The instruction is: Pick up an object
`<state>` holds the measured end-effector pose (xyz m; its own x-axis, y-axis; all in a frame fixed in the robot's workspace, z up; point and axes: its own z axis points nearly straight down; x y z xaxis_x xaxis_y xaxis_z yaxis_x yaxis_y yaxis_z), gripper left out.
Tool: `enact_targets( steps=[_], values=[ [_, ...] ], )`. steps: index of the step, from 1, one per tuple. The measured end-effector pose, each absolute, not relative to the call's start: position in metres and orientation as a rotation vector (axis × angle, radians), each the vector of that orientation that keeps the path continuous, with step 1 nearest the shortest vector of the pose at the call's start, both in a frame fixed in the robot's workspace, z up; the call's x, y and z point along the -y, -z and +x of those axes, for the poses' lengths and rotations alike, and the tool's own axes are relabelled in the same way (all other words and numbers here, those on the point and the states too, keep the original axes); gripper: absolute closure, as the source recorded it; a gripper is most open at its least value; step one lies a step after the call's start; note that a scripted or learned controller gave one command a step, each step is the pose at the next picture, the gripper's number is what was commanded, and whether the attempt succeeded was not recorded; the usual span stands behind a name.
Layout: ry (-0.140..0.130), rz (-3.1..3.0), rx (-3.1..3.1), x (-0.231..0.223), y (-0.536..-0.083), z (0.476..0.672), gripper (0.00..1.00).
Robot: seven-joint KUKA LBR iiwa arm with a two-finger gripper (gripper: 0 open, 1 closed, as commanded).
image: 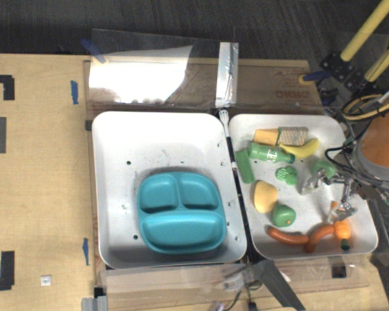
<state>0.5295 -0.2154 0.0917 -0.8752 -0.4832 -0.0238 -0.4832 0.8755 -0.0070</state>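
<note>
The right bin (366, 241) holds several toy foods: an orange cheese block (266, 137), a tan bread slice (294, 135), a banana (301, 149), a green bottle (270, 153), a yellow pear (264, 195), a green apple (284, 215), a red sausage (288, 236) and an orange carrot (341, 229). My gripper (324, 197) reaches in from the right and hangs over this bin's right half, above the carrot and right of the apple. It stands open, with its silver fingers (309, 183) spread and nothing between them.
The left bin (117, 141) holds a teal divided plate (180, 211) at its front centre. A clear plastic sheet (142, 76) and a silver strip (227, 73) lie behind the bins. Cables and yellow bars (369, 24) crowd the far right.
</note>
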Motion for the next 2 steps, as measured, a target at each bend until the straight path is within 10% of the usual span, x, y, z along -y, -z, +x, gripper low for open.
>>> enact_targets(
  steps=[2],
  values=[
    [-0.011,-1.244,-2.876,0.2145,-0.0898,0.4959,0.00]
  ],
)
